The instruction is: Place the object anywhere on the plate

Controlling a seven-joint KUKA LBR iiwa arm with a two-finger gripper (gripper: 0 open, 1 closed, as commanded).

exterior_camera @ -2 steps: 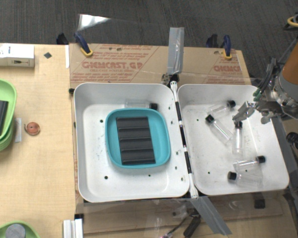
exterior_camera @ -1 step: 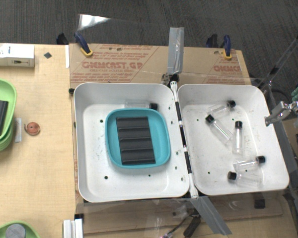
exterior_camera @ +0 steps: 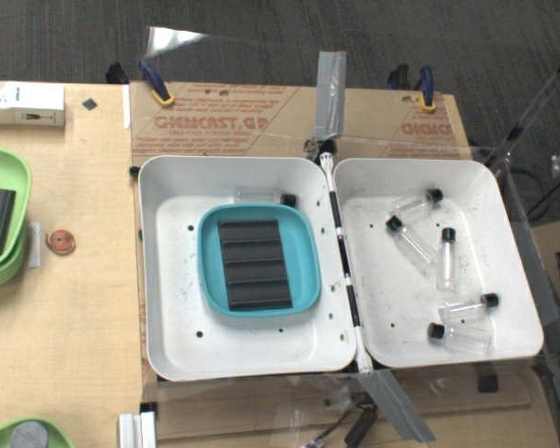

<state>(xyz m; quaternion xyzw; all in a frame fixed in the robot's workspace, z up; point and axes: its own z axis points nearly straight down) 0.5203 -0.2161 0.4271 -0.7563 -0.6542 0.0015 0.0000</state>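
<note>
Overhead view of the surface. The end effector's state cannot be told here, so confirm its opening before you descend. The task's things, clear plastic vials with black caps [exterior_camera: 447, 258], lie scattered in the shallow white right-hand bin [exterior_camera: 383, 292], to the right of the square teal plate [exterior_camera: 210, 250]; one more vial [exterior_camera: 261, 197] lies just behind the plate. The plate sits in the white left-hand bin [exterior_camera: 168, 287] and carries a black ridged insert [exterior_camera: 255, 264]. Judgement: choose a vial lying apart from the others, close across its narrow body, lift clear of the divider between the bins, and release low over the plate.
</note>
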